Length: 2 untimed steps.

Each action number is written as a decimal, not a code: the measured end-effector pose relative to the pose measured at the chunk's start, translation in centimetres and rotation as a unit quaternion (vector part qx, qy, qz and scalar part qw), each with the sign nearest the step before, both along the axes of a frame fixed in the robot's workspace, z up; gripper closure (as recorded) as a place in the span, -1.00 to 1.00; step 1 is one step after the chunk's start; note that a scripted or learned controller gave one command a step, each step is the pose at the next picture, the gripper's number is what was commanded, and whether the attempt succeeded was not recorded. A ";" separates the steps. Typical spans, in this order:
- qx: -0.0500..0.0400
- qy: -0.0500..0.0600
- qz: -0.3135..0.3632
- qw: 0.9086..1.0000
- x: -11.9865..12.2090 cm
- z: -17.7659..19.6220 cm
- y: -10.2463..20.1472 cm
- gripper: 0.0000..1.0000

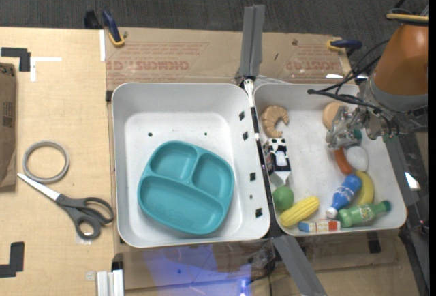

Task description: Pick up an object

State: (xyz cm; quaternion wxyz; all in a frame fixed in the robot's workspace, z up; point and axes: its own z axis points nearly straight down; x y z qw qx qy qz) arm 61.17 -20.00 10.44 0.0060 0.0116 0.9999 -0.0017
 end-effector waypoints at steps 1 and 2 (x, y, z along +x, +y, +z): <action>0.002 0.003 -0.017 1.000 1.5 10.1 8.7 1.00; 0.002 0.003 -0.017 1.000 1.5 10.1 8.7 -1.00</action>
